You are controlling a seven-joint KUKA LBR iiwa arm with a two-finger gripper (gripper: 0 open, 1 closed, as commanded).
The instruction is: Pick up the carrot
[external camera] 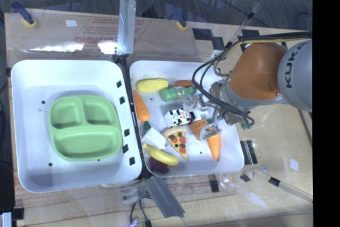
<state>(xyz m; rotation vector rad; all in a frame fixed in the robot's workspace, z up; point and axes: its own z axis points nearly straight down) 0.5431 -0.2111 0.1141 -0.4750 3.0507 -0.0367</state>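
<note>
1. Left bin: holds a green divided plate near its centre. Not part of the task.
2. Right bin, left wall, about 9 o'clock: an orange carrot lies lengthwise along the divider, well apart from the arm.
3. 12 o'clock of that bin: corn cob, green bottle-like item beside it.
4. 6 to 7 o'clock: banana over a dark purple item, pizza slice just beside them.
5. Centre: black-and-white patterned item.
6. About 4 o'clock: a second carrot, tip pointing to the near wall, with a small orange piece touching its upper end.
7. Gripper hangs just above that second carrot's top; cables and wrist hide the fingertips, so I cannot tell whether it is parted or clenched. No item is seen between the fingers.
8. Risks, my judgement: the orange piece crowds the carrot's top, so a closing grasp may catch it instead. The tapered body may slip out. The near wall leaves little room for one finger.
</note>
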